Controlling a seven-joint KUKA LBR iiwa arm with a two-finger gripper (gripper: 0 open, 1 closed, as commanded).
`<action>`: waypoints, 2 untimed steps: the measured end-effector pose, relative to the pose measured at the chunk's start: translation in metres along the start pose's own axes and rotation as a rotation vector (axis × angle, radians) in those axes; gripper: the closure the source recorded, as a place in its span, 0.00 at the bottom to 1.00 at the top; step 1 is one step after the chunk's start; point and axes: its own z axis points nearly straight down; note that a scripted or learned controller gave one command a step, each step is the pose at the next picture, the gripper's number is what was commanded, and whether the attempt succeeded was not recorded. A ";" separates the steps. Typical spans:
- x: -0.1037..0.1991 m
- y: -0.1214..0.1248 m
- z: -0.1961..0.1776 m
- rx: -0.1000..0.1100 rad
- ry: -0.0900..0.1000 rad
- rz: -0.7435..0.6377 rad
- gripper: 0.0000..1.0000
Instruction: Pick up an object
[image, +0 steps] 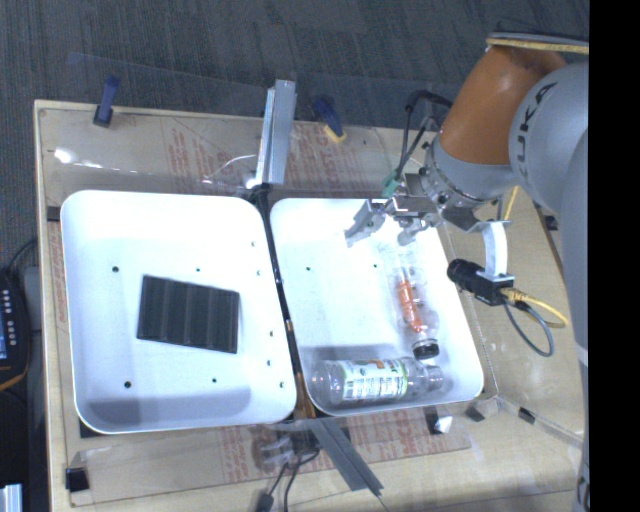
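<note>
A slanted overhead view of a bench (500, 440) carrying two shallow white bins side by side.

Nearest, at the bottom of the frame, a clear plastic bottle (378, 380) lies on its side along the lower wall of the right bin (320, 300), its cap pointing right. Just above its cap end, a smaller clear vial (412, 300) with orange contents and a dark cap lies roughly lengthwise along the bin's right side, dark cap toward the bottle.

In the left bin (100, 250), a flat black rectangular pad (189, 314) with ribbed stripes rests near the middle of the floor, slightly tilted.

Higher in the frame, over the upper part of the right bin, the gripper (385, 226) hangs from the grey arm (560, 120), which enters from the upper right with its orange band above the wrist. The two fingers are spread apart with nothing between them, and sit just above the top end of the vial.

Farthest, along the bench's upper edge, two blue clamps (105, 100) and an upright metal bar (274, 135) stand at the seam between the bins.
</note>
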 end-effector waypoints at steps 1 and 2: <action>0.009 0.003 -0.021 -0.002 -0.002 0.146 0.00; -0.049 -0.005 0.008 0.000 0.000 0.056 0.00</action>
